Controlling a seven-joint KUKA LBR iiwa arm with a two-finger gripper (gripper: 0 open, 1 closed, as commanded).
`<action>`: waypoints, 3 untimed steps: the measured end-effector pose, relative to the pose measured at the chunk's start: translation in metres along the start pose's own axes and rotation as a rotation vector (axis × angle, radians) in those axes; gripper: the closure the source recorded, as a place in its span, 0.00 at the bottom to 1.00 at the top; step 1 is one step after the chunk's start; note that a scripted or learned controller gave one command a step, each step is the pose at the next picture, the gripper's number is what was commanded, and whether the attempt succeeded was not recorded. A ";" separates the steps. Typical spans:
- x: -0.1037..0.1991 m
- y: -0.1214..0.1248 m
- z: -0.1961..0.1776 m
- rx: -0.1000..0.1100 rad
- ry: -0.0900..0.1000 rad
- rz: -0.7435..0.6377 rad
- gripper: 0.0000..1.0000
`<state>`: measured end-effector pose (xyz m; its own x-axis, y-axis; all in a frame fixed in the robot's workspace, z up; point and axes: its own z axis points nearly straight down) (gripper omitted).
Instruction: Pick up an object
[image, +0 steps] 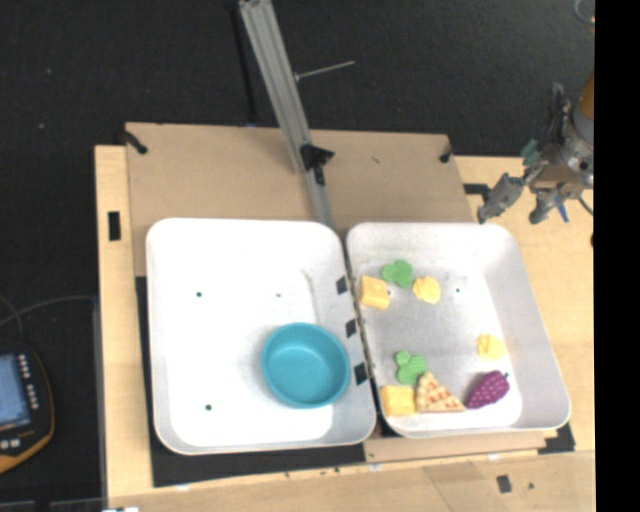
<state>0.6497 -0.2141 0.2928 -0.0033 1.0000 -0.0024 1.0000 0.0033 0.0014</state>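
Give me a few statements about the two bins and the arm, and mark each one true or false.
1. The blue bowl sits in the left bin. True.
2. The purple grapes lie in the left bin. False: they lie in the right bin, near its front right corner.
3. The pincer hangs beyond the right bin's far right corner. True.
4. The pizza slice is between the pincer's fingers. False: it lies in the right bin, near the front.

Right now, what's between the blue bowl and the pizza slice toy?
In the camera view, between the blue bowl and pizza slice toy: the bins' adjoining rims and a yellow block.
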 end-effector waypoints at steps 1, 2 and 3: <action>0.000 0.000 0.000 0.001 -0.001 -0.001 0.00; -0.004 0.000 0.063 0.006 0.001 0.003 0.00; 0.001 0.006 0.120 0.005 0.001 -0.001 0.00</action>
<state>0.6562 -0.2132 0.1727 -0.0040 1.0000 -0.0013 1.0000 0.0040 -0.0038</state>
